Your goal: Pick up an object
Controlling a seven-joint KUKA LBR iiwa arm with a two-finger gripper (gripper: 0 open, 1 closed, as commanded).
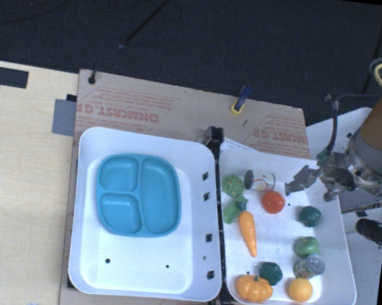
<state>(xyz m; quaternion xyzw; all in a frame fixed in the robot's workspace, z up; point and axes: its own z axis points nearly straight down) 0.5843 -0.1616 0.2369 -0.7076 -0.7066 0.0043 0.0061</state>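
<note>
Cardboard-covered bench, dark floor behind; jaws spread, grasping nothing, above right bin.

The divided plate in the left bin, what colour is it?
Light blue divided plate, in the camera view.

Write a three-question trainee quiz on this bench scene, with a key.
1. True or false: the blue divided plate lies in the left bin.
2. Which item lies nearest the carrot? A. the yellow ball B. the broccoli C. the pumpkin
3. Fill in: the gripper hangs over the ____ bin.

Key
1. True.
2. B. The broccoli sits just above the carrot's leafy end, near the right bin's inner wall.
3. Right; it is above the far end, beside the tomato, with nothing between its fingers.
</note>
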